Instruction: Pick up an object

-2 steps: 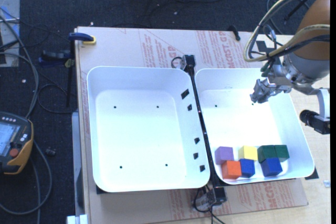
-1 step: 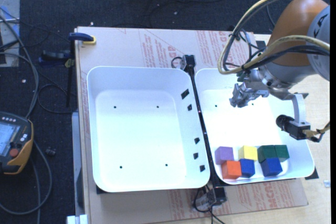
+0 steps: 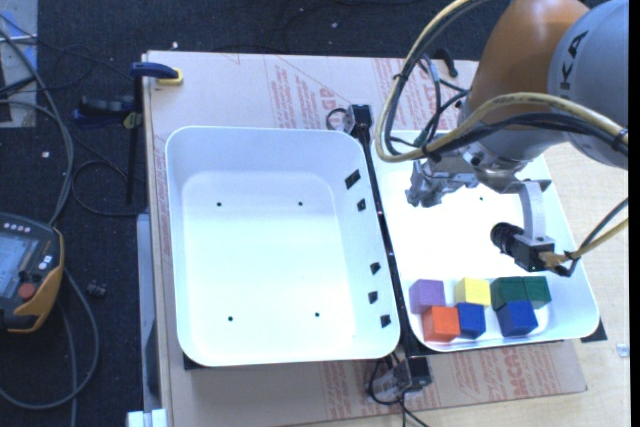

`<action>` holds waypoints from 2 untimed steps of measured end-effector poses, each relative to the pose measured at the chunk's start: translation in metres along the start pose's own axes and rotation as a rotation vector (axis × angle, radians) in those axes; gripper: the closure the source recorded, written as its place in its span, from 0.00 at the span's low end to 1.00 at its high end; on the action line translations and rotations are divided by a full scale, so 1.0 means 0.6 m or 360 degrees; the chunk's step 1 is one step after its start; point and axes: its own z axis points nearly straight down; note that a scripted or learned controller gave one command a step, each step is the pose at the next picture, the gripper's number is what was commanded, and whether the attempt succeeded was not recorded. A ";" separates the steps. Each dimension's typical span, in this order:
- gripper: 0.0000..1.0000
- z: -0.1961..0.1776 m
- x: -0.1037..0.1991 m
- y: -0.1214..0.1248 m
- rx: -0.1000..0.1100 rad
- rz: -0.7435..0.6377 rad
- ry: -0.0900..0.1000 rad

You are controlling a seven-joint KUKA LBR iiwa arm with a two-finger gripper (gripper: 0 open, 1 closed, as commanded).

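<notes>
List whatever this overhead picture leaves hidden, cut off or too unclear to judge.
- Gripper: finger state unreadable in the camera view, small and tangled with cables.
- Right bin: its far part is covered by the arm.
- Green block: possibly two blocks; the seam is too faint to tell.
- Arm: cut off by the right edge.

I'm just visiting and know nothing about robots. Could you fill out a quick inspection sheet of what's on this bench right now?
Surface: bench bearing left bin and right bin.
Job's things: purple, yellow, green, orange and blue blocks clustered at the right bin's near edge.
Clutter: nothing seen.
Gripper: gripper above the right bin's far part, holding nothing visible.
Cables: yellow hoses along the arm.
Surroundings: handheld controller on dark floor.
</notes>
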 end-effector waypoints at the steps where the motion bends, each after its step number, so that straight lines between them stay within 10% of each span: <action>1: 1.00 -0.011 0.090 -0.011 0.0000 0.0000 -0.0001; 2: 1.00 0.000 0.187 -0.004 0.0002 -0.0001 -0.0001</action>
